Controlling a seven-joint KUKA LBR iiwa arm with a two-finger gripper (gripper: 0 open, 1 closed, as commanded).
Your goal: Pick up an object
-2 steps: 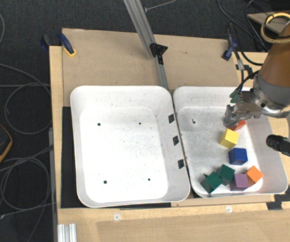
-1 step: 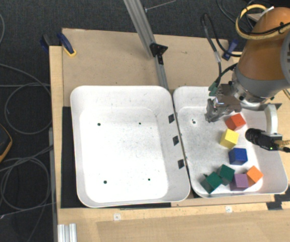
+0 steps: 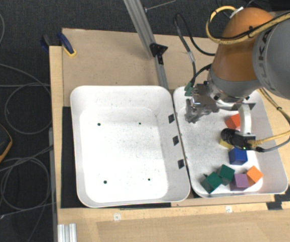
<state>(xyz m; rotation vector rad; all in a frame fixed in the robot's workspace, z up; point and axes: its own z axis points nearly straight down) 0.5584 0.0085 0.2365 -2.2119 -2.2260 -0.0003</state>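
Blocks (image 3: 233, 173) apart from jaws (image 3: 192, 116)

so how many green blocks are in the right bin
2, both dark green, touching, near the bin's front edge: one green block at the front left of the cluster, the other green block just behind it, beside the purple block. The arm may hide more.

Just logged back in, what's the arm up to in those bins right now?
The arm's hand hangs over the upper-left part of the right bin, with nothing visibly held. The blocks lie apart from it, toward that bin's near right corner: blue block, two green blocks, purple block and orange block.
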